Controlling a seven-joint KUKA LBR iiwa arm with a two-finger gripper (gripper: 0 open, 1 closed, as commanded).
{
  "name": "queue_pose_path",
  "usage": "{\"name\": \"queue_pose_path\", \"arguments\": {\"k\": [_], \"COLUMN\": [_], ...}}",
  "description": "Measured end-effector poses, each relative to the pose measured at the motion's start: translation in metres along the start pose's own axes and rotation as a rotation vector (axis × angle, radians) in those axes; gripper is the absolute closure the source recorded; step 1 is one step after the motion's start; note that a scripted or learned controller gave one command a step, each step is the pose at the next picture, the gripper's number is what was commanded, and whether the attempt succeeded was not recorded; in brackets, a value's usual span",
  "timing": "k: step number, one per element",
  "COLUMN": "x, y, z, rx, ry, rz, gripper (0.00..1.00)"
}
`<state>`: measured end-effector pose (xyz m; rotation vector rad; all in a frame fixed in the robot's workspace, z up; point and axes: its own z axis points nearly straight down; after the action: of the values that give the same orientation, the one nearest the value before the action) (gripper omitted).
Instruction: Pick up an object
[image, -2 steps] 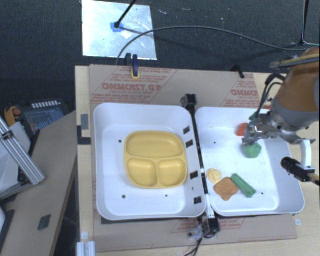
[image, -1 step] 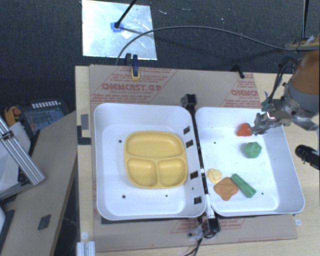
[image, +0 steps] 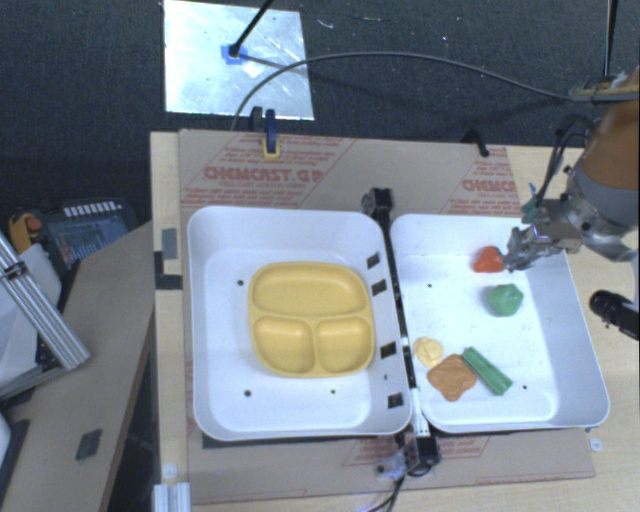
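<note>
Bins on the surface (image: 170, 300): two, white, shallow, side by side. I count one item in the left bin (image: 215, 250), a yellow three-compartment plate (image: 308, 318), lying flat near the middle. I count five items in the right bin (image: 570, 330): one orange-red piece (image: 488, 261) near the far wall, one green lump (image: 505, 299) just in front of it, and, near the front, one pale yellow piece (image: 428, 350), one orange-brown piece (image: 452, 376) and one green stick (image: 487, 369) touching it. The tool (image: 520, 250) sits just beside the orange-red piece; whether it pinches anything I cannot tell.
</note>
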<state>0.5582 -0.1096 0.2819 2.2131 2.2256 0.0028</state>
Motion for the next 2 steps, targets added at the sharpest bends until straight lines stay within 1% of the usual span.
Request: {"name": "queue_pose_path", "arguments": {"k": [2], "x": [0.093], "y": [0.037], "z": [0.039], "rx": [0.001], "ry": [0.001], "rz": [-0.003], "gripper": [1.0]}}
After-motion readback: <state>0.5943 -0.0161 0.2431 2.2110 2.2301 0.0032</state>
